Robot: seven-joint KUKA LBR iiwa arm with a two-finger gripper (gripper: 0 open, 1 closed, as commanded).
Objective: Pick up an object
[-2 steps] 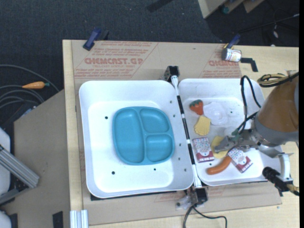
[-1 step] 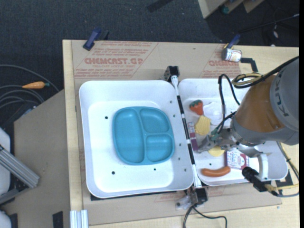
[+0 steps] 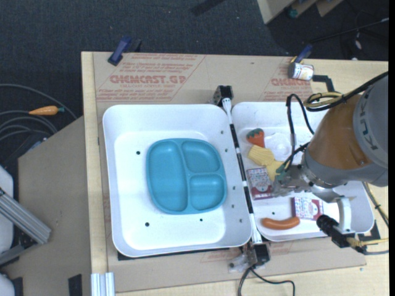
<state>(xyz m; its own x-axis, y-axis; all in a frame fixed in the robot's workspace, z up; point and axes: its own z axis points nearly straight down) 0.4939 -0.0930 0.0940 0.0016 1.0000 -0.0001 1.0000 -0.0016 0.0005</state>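
The right white bin (image 3: 247,113) holds several small items. A red and orange piece (image 3: 256,136) lies near its far left, with a yellow block (image 3: 261,156) just in front of it. A pink printed packet (image 3: 258,181) lies by the left wall. An orange sausage (image 3: 280,222) rests at the near edge, beside a red and white packet (image 3: 307,208). My gripper (image 3: 285,176) hangs low over the bin's middle, right beside the yellow block and the pink packet. The arm's body hides the bin's right half.
The left white bin (image 3: 123,214) holds a blue divided plate (image 3: 185,174). A clear plastic piece (image 3: 281,145) lies near the arm. Cables loop above the right bin. A small white bottle (image 3: 302,72) lies on the bench behind.
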